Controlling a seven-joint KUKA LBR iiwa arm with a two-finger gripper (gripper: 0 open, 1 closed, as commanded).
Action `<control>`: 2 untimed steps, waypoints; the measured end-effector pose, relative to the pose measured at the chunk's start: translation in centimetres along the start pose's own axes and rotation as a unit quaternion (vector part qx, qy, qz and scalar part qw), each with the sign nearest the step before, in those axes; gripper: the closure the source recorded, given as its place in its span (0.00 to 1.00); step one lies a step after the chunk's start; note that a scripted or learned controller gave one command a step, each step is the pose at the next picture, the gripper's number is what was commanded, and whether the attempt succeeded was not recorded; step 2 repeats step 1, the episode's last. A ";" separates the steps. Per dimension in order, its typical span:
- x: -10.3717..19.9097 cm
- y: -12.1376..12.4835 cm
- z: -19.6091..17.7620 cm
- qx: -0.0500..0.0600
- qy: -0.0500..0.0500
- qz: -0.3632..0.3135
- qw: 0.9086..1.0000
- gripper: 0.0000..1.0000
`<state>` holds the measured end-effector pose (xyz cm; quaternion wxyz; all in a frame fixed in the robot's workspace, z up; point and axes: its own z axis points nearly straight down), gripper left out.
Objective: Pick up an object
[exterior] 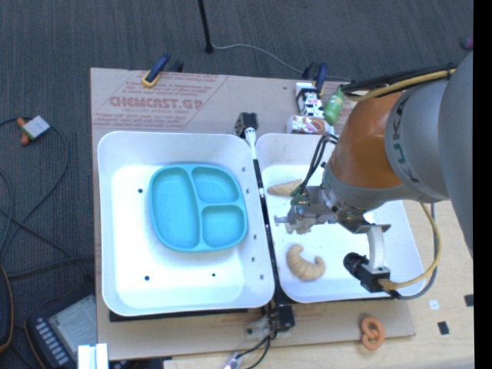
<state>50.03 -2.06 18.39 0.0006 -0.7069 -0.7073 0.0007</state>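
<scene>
A tan croissant [306, 264] lies low in the right bin [407, 271], another pastry [285, 187] rests near its upper left just above the gripper [296, 220], whose opening I cannot tell, and the left bin [123, 229] holds a blue divided plate [197, 207].

Left shallow white bin [123, 156]: blue three-compartment plastic plate [197, 207] fills middle; bare floor runs as band all round plate, widest at near edge.

Right shallow white bin [270, 152]: grey arm with orange band [369, 156] overhangs most of it. Two-finger gripper [298, 215] hangs low at bin centre. Beige croissant-shaped toy [305, 264] lies near front, just below gripper; tan pastry-like piece [284, 188] just above it. Black fitting [363, 271] on arm crowds front right corner.

Raised rims between bins form ridge [261, 206].
</scene>
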 end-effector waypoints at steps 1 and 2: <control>-0.4 -1.7 0.0 0.000 0.000 0.000 1.000 1.00; -0.4 -1.7 0.0 0.000 0.000 0.000 1.000 1.00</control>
